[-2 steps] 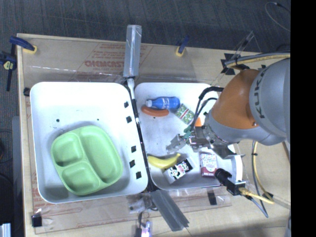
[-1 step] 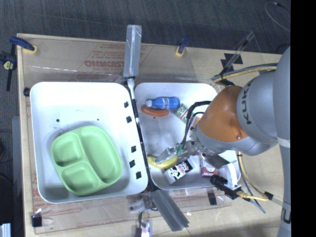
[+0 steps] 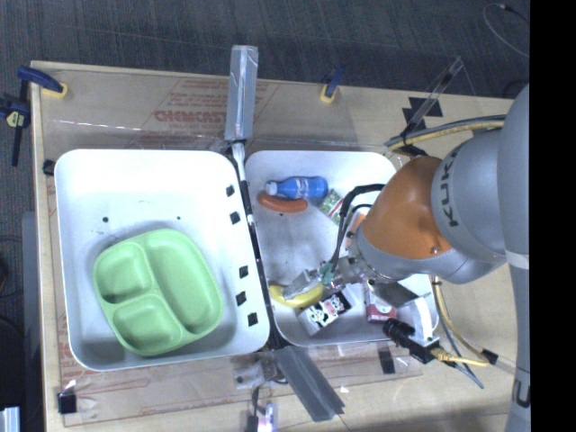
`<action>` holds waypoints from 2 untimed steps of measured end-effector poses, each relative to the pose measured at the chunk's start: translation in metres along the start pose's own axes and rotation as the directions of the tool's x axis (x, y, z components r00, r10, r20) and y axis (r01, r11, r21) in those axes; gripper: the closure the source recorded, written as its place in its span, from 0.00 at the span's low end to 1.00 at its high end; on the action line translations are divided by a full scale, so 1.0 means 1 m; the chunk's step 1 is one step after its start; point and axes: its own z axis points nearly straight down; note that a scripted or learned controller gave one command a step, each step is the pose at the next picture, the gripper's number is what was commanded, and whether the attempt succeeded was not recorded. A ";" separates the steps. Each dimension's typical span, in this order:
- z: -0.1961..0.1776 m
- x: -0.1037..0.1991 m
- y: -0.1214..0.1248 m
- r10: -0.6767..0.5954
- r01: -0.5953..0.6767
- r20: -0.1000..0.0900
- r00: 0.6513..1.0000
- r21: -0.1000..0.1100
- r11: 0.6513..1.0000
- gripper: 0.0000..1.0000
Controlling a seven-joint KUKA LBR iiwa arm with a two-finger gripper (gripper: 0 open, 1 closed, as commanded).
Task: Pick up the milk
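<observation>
Reaching from the right, the smooth grey arm (image 3: 486,205) hangs its gripper (image 3: 331,277) over the right bin (image 3: 378,162); whether it is clenched I cannot tell. Directly below it lies the boxy black-and-white milk (image 3: 328,310), beside a curved banana (image 3: 297,295).

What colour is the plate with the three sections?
Light green. The plate sits in the left bin, clearest in the camera view.

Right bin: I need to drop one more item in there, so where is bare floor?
In the right bin, bare floor lies mid-left, between the hot dog above and the banana below. The lower part is crowded: banana, milk carton and the gripper. The blue bottle takes the top.
</observation>
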 end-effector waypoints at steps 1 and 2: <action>-0.130 -0.023 -0.008 -0.118 0.118 0.002 0.993 0.009 0.993 0.00; -0.091 -0.050 -0.015 -0.305 0.305 -0.004 0.952 0.012 0.952 0.00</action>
